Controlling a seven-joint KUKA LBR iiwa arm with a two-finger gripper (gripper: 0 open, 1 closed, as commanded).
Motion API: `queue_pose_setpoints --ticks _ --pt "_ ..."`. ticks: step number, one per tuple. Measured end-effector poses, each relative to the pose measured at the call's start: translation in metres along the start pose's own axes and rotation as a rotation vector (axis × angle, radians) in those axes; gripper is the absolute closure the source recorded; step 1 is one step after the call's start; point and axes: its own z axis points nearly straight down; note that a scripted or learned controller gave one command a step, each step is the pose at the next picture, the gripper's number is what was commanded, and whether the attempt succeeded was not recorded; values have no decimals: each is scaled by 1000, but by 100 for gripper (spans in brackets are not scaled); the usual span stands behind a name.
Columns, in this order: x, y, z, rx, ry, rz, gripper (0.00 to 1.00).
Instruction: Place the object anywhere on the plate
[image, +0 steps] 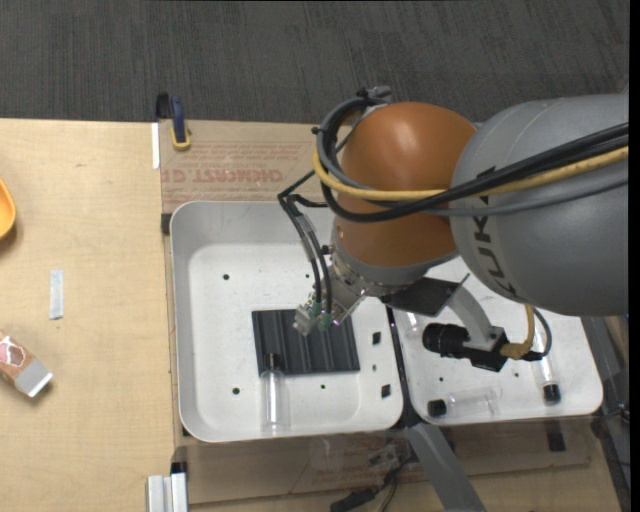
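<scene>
Pincer (318, 320) hangs low over the dark ribbed plate (318, 352) in the left bin (215, 300); wrist and cables crowd it, so we cannot tell if it is apart, together or clamped on anything; a small greenish bit sits at its tip, too blurred to name.

We take the clear tube (272, 398) as the object; it lies on the bin floor just off the plate's lower-left corner, dark end touching or barely overlapping that corner, the rest off the plate; so the task looks not done.

Risks as we judge them:
- pincer is over the plate, not over the tube; closing here grabs nothing
- tube is round, clear and smooth; it could roll or slip out
- tube lies near the bin's front wall; a slanted approach could hit the rim
- a nudge could shift the plate; the bulky arm (400, 180) hides much of the right bin (580, 355)
</scene>
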Motion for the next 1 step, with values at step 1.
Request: queue_pose_setpoints --ticks 1 --pt "-23 -21 40 -1 0 -99 100"
